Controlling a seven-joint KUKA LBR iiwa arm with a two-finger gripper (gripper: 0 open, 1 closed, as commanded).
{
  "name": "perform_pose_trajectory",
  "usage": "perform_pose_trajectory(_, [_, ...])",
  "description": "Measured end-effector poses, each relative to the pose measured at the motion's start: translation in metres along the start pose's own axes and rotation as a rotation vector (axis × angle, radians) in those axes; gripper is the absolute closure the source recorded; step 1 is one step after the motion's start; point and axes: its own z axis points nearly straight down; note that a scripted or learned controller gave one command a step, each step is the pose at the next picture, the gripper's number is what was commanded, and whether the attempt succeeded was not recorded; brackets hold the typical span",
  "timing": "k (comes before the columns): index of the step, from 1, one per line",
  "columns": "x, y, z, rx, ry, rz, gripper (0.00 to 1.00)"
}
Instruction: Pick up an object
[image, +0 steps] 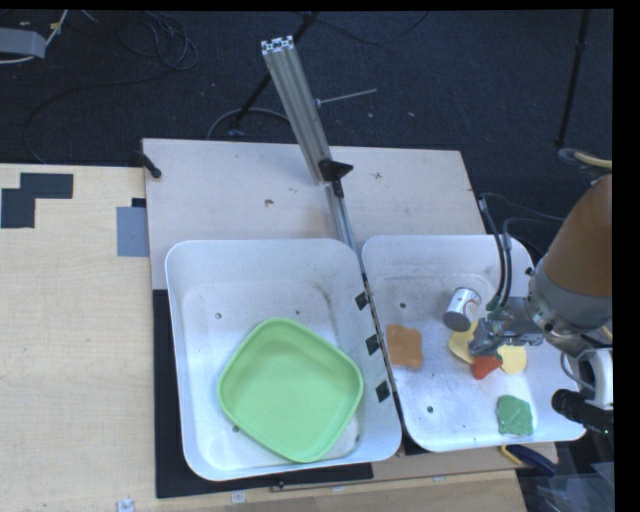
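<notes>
My gripper (487, 340) reaches in from the right and is low in the right bin (430, 265). It hangs over a flat yellow piece (461, 349) and a small red piece (485, 368), which lie directly under it. A silver can (460, 306) lies on its side just left of the gripper. An orange-brown slab (405, 346) rests further left, near the divider. A green lump (515, 414) sits near the bin's front right. A second bit of yellow (514, 359) shows to the right of the red piece.
The left bin (195, 270) holds a light green square plate (290, 388) at its front. A grey metal rail (305, 110) slants down from the back to the bins' divider. Cables hang by the arm at the right.
</notes>
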Motion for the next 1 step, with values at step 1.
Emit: perform_pose_trajectory(1, [0.0495,0.0031,0.0016,0.0,0.001,-0.001,1.0])
